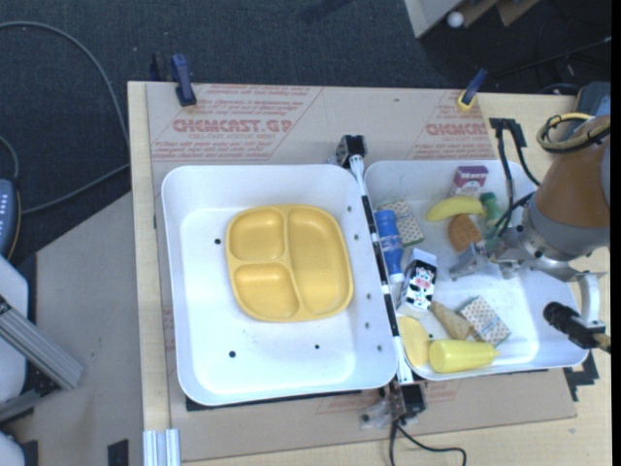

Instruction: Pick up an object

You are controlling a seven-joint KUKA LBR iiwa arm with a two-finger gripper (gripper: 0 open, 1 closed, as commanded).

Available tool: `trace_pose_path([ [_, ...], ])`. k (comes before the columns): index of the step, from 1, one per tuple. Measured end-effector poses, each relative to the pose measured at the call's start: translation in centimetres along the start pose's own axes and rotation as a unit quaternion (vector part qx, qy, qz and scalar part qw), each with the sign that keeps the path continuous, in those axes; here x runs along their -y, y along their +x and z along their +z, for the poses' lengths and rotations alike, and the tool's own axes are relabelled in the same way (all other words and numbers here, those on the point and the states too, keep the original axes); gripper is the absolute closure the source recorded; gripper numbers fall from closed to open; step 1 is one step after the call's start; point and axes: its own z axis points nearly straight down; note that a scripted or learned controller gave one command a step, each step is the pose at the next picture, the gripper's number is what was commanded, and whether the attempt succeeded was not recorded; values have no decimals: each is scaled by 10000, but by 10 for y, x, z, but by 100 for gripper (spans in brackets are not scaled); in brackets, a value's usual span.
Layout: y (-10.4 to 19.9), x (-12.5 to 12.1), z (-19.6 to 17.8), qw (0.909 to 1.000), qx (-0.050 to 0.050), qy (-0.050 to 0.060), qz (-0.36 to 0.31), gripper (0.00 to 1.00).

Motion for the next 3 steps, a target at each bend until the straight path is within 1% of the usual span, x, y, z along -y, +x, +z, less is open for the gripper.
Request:
trace_pose_path([
  [1, 26, -82, 10, 10000, 2, -7, -12, 0],
  [2, 25, -82, -1, 10000, 12, -14, -15, 100],
  [3, 125, -59, -91, 10000, -3, -11, -14, 100],
])
